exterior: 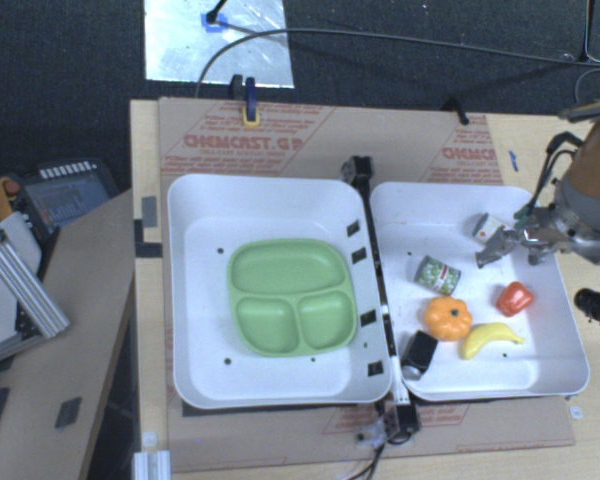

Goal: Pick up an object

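Gripper [492,240] hangs spread and empty at two o'clock of the can [438,274], poised for a descent.

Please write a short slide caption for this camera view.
Gripper open above right bin, near red pepper, can, orange pumpkin, banana.

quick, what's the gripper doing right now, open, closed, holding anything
Gripper: over the right bin, above and right of the small can; nothing is visible between its fingers. Whether it is open or closed cannot be told.
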`<state>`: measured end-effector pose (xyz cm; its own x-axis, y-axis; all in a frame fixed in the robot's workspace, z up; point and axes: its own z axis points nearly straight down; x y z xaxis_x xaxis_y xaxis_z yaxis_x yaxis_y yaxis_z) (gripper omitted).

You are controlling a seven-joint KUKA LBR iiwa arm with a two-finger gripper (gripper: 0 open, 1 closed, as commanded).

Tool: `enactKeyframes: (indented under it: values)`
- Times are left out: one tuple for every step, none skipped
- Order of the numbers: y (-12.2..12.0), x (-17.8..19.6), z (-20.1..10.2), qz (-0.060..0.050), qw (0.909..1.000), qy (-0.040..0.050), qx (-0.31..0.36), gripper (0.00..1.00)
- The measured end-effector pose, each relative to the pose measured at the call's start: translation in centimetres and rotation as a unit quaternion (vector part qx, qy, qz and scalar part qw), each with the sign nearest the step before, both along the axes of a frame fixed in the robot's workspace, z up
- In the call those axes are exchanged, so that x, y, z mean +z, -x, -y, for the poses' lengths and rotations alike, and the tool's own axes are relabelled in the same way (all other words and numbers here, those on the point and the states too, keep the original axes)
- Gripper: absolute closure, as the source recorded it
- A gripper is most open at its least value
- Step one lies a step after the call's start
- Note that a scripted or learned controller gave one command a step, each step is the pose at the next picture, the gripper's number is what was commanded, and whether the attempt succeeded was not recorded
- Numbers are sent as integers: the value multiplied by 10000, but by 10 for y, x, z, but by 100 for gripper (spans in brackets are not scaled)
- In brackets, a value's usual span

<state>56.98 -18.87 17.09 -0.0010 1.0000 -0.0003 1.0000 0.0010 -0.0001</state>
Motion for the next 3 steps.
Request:
enactKeyframes:
  values:
    - [4,-55,-10,-12,10000,-7,4,0]
    - [3,-41,-9,15,10000,4,3,100]
    - [3,4,-14,27,10000,5,15,100]
